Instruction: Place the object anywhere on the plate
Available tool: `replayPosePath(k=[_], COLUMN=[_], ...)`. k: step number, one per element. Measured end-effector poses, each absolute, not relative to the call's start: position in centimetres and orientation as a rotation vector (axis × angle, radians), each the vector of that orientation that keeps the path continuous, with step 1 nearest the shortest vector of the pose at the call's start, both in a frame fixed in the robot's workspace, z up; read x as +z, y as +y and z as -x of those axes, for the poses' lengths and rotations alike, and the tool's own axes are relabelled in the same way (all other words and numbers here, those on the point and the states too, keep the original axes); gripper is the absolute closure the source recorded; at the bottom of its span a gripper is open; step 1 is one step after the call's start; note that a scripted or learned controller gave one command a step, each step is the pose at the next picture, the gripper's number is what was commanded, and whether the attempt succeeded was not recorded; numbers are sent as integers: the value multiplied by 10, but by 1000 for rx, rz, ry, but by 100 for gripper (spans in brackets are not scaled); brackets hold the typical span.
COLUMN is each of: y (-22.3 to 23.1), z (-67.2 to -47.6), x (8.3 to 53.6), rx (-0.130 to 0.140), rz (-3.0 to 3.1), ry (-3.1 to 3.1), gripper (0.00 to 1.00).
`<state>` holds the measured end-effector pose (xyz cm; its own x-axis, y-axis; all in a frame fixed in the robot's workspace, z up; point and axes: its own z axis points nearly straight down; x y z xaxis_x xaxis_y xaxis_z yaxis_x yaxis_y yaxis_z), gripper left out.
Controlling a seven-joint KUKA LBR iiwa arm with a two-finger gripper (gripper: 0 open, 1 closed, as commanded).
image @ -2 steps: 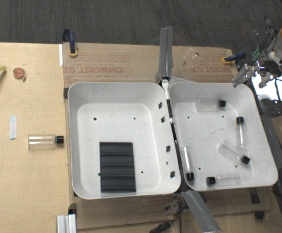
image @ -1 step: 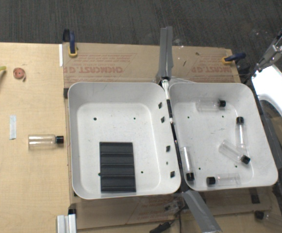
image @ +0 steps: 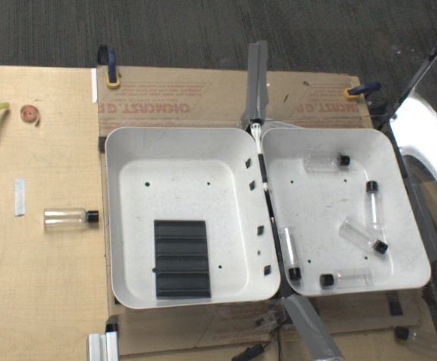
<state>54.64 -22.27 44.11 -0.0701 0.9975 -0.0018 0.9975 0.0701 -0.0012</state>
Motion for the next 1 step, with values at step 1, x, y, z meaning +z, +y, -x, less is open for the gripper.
replayPosePath(k=[1], y=[-211], z=[-618], x=[440], rx=[-5], rz=[-2372], ry=[2060], gripper=[0])
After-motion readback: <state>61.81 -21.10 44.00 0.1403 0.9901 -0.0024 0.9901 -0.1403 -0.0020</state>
